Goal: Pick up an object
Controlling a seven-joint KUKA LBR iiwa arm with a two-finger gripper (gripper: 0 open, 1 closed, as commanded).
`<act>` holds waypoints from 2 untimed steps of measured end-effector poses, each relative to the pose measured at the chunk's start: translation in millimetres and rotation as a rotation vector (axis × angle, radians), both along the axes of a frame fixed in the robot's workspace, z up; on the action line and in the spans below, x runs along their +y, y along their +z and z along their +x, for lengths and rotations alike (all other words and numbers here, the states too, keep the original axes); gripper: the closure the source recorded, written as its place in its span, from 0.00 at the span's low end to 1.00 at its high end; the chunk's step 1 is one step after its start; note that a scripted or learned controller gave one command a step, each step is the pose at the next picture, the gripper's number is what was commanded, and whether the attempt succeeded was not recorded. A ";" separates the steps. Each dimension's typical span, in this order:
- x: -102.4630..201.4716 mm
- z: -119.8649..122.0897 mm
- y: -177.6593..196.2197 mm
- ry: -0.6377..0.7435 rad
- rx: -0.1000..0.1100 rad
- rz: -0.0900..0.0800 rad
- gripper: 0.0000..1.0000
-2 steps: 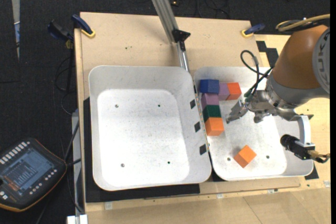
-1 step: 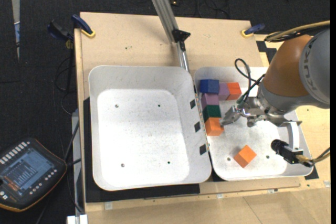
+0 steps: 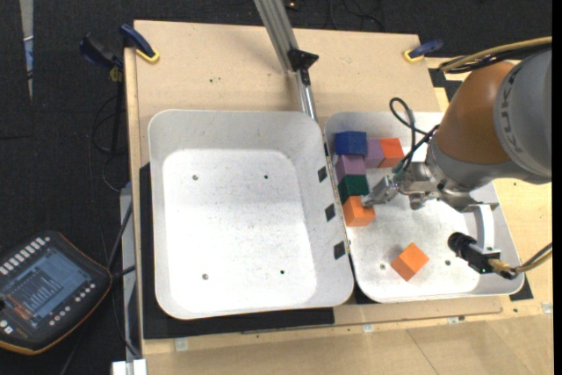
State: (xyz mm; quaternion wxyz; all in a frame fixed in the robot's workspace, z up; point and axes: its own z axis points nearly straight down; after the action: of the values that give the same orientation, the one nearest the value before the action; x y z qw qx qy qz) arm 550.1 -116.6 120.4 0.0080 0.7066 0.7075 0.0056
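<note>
Plywood worktop [image 3: 228, 66] carries two shallow white bins; in the right-hand white bin [image 3: 439, 281], a small orange cube [image 3: 357, 212] sits against the left wall, below a green cube [image 3: 353, 186]. It lies just left of the end effector [image 3: 383, 192], nearly touching. Whether that end effector is open or closed, I cannot tell. Another orange cube [image 3: 409, 262] rests well apart, nearer the bin's front.

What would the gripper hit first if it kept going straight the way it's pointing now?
The gripper points toward the view's left, at the blocks along the right bin's left wall. First in line looks like the orange block, with the green block just above it. Height is unclear, so it might pass over.
</note>
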 end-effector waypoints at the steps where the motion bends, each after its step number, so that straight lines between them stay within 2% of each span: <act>1: 1.3 0.4 8.0 -0.001 -0.001 0.002 1.00; 2: 4.5 9.3 54.2 0.002 0.014 0.002 1.00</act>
State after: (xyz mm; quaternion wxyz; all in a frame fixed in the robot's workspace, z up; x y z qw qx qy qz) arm 559.4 -112.1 174.7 0.0022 0.7060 0.7082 0.0013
